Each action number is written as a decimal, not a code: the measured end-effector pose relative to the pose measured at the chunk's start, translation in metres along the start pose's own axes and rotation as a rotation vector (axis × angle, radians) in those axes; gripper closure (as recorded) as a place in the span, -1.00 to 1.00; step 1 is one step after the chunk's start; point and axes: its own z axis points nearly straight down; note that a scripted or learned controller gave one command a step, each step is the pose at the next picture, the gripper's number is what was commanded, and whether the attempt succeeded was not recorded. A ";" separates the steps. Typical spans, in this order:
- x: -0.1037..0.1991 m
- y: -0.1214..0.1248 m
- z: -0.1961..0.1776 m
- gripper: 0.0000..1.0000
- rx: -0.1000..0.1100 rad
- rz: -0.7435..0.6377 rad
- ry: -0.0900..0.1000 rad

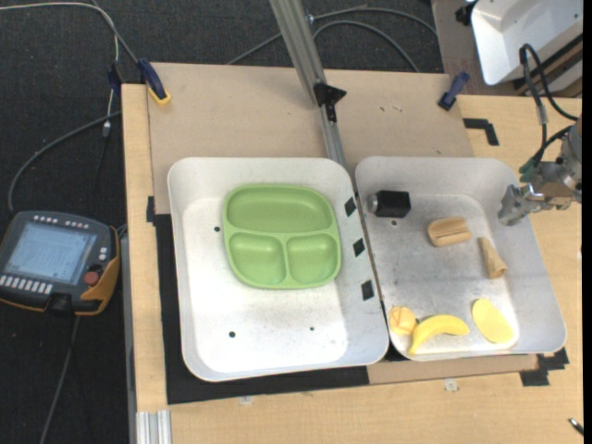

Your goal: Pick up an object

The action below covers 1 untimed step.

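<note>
The right bin (pixel 462 172) holds several small items: a black block (pixel 391 203) at its back left, a tan bread-shaped piece (pixel 449 232) in the middle, and a tan cylinder (pixel 492 257) to the right of it. Along the front lie a yellow banana (pixel 439 329), a flat yellow oval (pixel 493 321) and a small yellow lump (pixel 401 320). My gripper (pixel 516 206) hangs over the bin's right rim, right of the bread-shaped piece and behind the cylinder, with nothing seen in it.
A green divided plate (pixel 280 235) lies in the left bin (pixel 199 340). A metal pole (pixel 301 35) slants up from between the bins. A teach pendant (pixel 55 262) sits off the bench at the left. Blue clamps (pixel 154 81) grip the bench's back corners.
</note>
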 end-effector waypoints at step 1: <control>0.000 0.000 0.023 1.00 0.010 0.002 0.003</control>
